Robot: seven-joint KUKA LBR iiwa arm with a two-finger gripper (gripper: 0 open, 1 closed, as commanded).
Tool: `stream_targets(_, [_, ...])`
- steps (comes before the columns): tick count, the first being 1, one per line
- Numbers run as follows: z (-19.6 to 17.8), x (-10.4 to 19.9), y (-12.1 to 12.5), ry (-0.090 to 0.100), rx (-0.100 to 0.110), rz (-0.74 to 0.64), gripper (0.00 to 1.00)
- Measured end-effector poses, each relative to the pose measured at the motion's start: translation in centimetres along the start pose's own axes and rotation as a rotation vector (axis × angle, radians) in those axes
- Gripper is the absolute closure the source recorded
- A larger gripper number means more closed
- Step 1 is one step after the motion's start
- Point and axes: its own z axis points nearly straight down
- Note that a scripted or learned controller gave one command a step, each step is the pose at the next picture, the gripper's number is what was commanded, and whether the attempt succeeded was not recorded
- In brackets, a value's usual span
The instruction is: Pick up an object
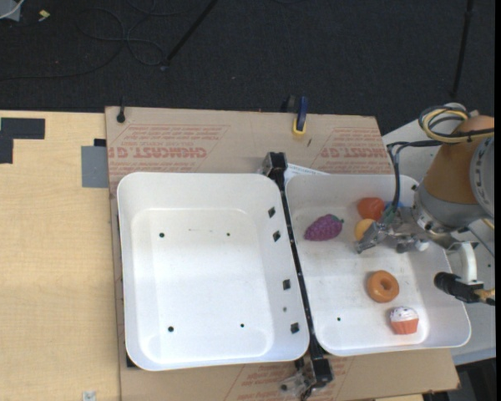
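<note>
The gripper [374, 239] sits low in the right bin [342, 341], touching a small yellow toy [365, 227]. I cannot tell if its fingers are apart. Nearby lie a purple grape bunch [324, 227], a doughnut [382, 286] and a cupcake [404, 320].

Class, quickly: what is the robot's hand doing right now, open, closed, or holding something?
Hand: low in the right bin beside the yellow toy; open or closed cannot be told.

Even overhead light, soft shadows; pic slightly soft, background dark, perhaps underexposed.
</note>
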Motion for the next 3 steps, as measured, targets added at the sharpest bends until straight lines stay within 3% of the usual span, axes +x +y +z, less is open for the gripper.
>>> stream_targets(1, [0.1, 4.7, 5.2, -0.005, 0.013, 0.002, 0.0])
stream_targets(2, [0.0, 1.8, -1.0, -0.007, 0.004, 0.008, 0.0])
stream_targets(3, [-0.1, 2.4, 5.5, -0.007, -0.002, 0.002, 0.0])
